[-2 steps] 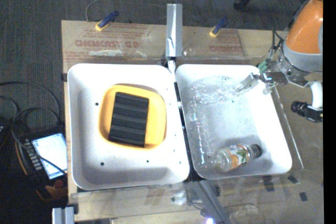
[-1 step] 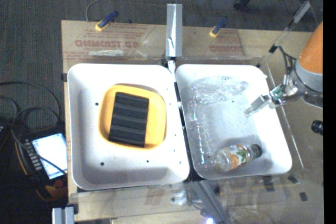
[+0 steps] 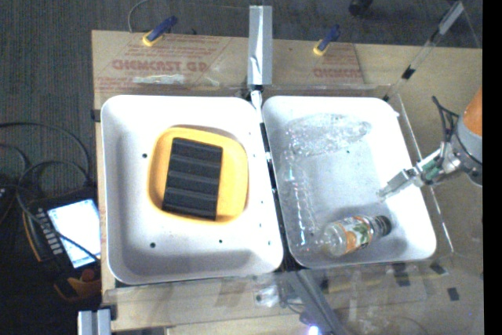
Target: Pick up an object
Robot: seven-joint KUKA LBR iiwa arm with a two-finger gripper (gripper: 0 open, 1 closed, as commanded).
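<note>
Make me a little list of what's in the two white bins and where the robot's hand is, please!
left bin: holds a yellow sponge with a black ribbed top, lying flat near the middle
right bin: holds a clear plastic bottle lying on its side near the front wall, plus clear crinkled plastic packaging
gripper: over the right bin's right side, above the bottle, apart from it
held: nothing visible
</note>
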